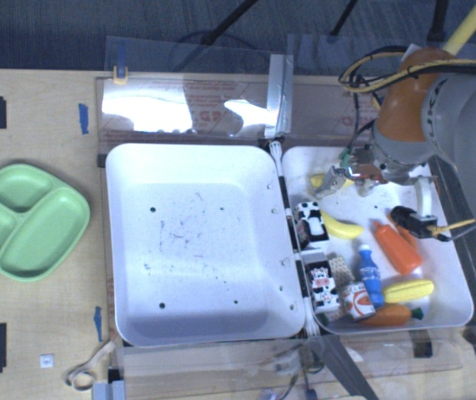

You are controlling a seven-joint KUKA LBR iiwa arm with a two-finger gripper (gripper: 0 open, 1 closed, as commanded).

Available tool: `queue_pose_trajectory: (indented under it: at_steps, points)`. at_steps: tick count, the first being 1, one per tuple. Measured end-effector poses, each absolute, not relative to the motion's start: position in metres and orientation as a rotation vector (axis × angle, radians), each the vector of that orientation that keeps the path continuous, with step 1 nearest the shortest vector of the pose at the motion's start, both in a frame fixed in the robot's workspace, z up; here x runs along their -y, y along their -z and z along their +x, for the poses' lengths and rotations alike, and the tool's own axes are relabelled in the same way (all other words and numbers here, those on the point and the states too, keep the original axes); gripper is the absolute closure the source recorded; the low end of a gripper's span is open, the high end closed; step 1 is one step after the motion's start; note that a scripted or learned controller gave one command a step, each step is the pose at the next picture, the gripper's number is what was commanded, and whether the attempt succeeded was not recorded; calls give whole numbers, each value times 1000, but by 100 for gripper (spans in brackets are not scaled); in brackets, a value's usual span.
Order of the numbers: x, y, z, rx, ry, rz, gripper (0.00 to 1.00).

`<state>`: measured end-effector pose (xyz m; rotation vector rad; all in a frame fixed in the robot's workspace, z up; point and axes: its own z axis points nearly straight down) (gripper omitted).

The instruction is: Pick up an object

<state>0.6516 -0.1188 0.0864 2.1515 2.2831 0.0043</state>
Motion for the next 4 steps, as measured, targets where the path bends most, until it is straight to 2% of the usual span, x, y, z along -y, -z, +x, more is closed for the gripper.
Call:
queue_pose_trajectory:
  at_steps: [1, 2, 3, 4]
  points:
    - [115, -86, 643, -2201, -2, 2242, 0]
    - [157, -155, 582, -2273, 0, 2170, 0]
    - [134, -105, 547, -2051, -43, 2327, 0]
    - [151, -125, 542, -2394, -3, 2028, 0]
